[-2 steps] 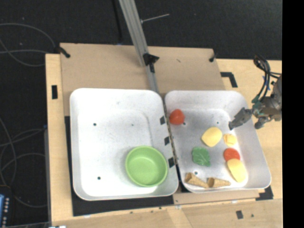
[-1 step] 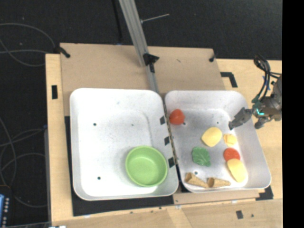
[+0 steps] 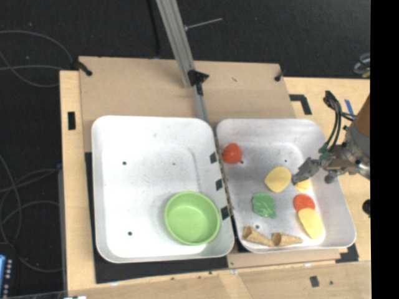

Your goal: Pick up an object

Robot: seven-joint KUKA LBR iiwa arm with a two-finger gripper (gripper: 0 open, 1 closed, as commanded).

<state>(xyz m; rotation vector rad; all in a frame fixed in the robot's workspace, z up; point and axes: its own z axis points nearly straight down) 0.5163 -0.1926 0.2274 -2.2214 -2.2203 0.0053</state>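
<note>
Jaws (image 3: 305,170) — grip state unclear — hover at the right bin's (image 3: 262,128) right edge, beside a yellow piece (image 3: 278,180).

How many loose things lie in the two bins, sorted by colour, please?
Green: 2, the bowl in the left bin and the green piece in the right.
Red or orange-red: 2, the ball and the piece.
Yellow: 3, the lump, the piece by the tool and the long piece.
Tan: 2, two cones.
Total: 9
</note>
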